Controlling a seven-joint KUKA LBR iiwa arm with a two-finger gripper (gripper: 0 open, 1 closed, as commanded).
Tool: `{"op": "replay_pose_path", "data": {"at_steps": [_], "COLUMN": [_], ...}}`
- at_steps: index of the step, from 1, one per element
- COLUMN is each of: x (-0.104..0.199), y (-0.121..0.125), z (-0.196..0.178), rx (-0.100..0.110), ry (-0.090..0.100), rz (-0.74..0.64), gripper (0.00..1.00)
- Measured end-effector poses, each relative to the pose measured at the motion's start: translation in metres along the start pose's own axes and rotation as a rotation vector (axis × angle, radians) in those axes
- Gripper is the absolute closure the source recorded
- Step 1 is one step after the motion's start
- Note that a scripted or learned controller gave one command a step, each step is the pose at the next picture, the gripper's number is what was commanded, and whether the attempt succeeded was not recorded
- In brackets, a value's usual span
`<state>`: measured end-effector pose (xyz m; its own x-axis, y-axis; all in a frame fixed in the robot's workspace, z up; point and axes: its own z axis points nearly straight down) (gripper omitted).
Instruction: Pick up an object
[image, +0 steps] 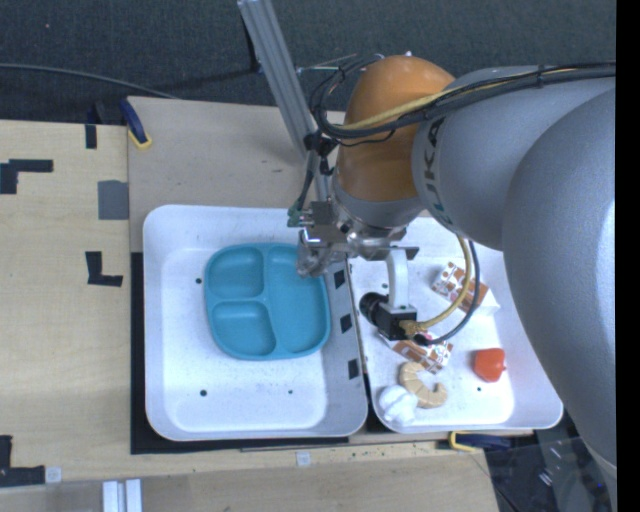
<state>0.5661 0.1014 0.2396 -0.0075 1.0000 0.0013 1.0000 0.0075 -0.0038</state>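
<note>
**Op:** Camera view puts my gripper (312, 255) low over the right edge of the blue divided plate (266, 302) in the left bin (170, 400). I can't tell whether the claw is clenched or released; the wrist hides it.

**Sup:** So has anything been picked?

**Op:** I'd judge not. The plate lies flat on the bin floor, nothing looks lifted. The grasp and the lift are both left to do.

**Sup:** What else is around?

**Op:** In the right bin (530, 400): a red block (489, 364) toward the right, a tan curved piece (424, 385) and a white lump (396, 403) at the near edge, and small orange-and-white bits (452, 278) farther back.

**Sup:** Obstructions?

**Op:** The divider between the bins sits just beside the plate's right edge, so room there is tight. My arm's bulk covers much of the right bin.
</note>
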Motion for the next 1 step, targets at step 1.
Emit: {"op": "replay_pose_path", "data": {"at_steps": [1], "x": [-0.0036], "y": [0.0009], "z": [0.0], "rx": [-0.001], "ry": [-0.002], "rz": [0.005], "gripper": [0.0]}}
